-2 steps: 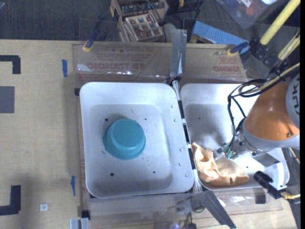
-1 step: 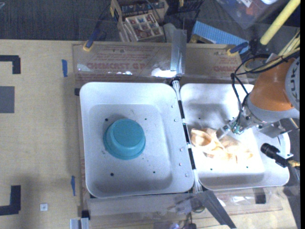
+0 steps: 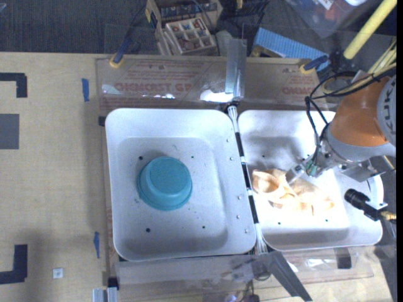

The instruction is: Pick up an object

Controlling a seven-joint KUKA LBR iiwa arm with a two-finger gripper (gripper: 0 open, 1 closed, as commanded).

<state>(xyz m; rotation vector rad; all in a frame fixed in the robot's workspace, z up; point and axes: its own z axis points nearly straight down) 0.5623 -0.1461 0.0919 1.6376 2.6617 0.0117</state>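
A teal bowl [image 3: 165,182] sits upside down in the middle of the left bin [image 3: 126,131]. In the right bin [image 3: 271,128] lies a pile of pale orange, crumpled pieces [image 3: 286,190], spread across its near half. My gripper [image 3: 305,169] hangs low over the right side of that pile, under the orange band of the arm [image 3: 359,121]. Its tip is right at the top edge of the pale pieces. Overexposed white around it hides how the tip meets the pile.
A metal divider [image 3: 242,162] runs between the two bins. Behind them stands a clear plastic wall [image 3: 164,83] with clamps. Cables and a black connector [image 3: 357,199] hang off the arm over the right bin's right rim.
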